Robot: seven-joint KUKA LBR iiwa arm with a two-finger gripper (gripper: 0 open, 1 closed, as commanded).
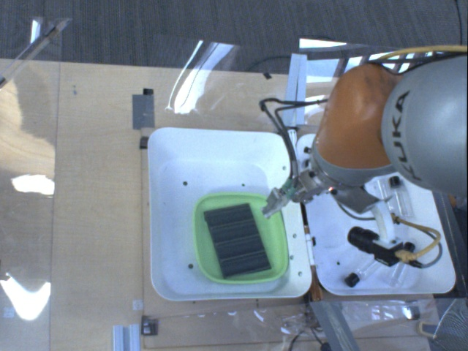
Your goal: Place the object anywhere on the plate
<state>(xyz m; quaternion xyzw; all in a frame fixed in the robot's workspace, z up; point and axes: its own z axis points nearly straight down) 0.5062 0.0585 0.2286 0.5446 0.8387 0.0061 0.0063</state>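
Dark ridged block [235, 240] lies flat on green plate [202, 229], well inside rim, long side slanted. Looks set down; task likely met. Gripper [276, 203] hovers at plate's upper-right rim, apart from block, nothing seen in its grasp. Claw released or clenched: cannot tell from here. Probably about to clear off. White left bin [164, 167] surrounds plate; right bin [442, 280] just right of plate. Pale wooden bench [80, 196] left of plate, dark carpet [146, 13] beyond plate's far side.
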